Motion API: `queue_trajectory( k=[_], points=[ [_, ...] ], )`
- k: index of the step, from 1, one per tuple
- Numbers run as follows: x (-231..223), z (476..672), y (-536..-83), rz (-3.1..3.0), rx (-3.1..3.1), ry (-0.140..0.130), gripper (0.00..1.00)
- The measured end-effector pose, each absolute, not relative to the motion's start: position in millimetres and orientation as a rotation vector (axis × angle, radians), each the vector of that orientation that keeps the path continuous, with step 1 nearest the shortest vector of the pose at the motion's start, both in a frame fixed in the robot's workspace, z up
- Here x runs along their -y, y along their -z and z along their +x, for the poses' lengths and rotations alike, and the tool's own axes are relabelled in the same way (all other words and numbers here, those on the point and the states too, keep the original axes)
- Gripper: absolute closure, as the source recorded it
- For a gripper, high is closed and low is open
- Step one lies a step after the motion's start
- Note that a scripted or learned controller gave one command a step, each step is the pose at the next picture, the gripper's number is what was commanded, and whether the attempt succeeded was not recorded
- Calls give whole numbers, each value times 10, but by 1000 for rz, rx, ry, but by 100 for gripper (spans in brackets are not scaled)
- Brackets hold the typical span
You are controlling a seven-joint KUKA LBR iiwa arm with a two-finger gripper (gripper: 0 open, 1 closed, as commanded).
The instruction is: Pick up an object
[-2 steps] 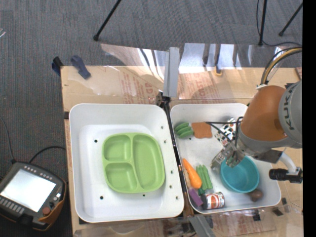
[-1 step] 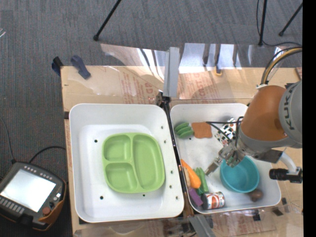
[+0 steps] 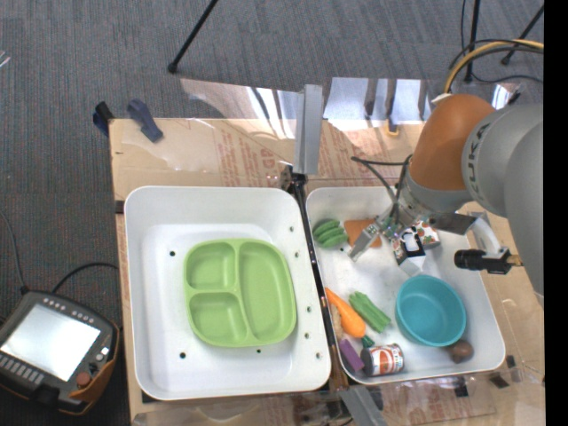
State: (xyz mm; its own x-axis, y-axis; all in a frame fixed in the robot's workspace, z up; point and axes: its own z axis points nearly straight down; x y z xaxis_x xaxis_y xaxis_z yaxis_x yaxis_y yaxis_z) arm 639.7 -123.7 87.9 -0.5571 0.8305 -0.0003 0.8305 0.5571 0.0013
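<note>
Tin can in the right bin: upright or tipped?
Tipped. The tin can lies on its side on the right bin's floor near the front wall, its label facing up, beside the purple piece.

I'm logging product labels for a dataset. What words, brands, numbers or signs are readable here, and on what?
None can be read for certain.
Red-and-white labelled can lying in the right white bin: print too small.
Brown cardboard sheet under the bins: reddish lettering, blurred.
Handheld control pendant with a grey screen: screen shows no legible text.
</note>
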Motion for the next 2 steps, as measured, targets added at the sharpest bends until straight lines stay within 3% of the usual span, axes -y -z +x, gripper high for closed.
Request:
queue_trajectory(
  k=[1,2],
  points=[
    [928,6445,-877,1495,-2764,-2,0],
    [926,6453,-982,1486,-2766,0,100]
  ],
)
